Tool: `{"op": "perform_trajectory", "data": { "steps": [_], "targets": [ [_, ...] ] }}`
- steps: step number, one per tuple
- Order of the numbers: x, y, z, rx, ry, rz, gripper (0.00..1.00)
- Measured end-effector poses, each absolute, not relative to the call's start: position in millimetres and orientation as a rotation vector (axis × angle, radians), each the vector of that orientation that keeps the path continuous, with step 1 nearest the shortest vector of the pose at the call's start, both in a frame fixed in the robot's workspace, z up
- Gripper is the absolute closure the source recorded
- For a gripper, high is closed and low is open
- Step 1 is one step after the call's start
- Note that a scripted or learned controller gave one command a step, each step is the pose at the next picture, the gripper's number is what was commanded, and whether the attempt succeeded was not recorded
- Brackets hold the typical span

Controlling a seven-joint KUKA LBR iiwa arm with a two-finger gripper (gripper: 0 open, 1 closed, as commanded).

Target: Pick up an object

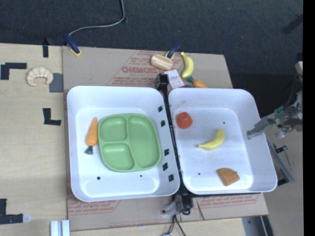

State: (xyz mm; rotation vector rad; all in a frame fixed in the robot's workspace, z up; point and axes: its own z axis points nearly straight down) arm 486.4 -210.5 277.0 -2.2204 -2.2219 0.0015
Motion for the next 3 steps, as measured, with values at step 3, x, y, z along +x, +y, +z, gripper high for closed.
{"op": "perform_trajectory", "data": {
  "steps": [3],
  "targets": [
    [668.7, -67.1, 185.2, -2.221, -2.226, 0.0, 0.0]
  ]
}}
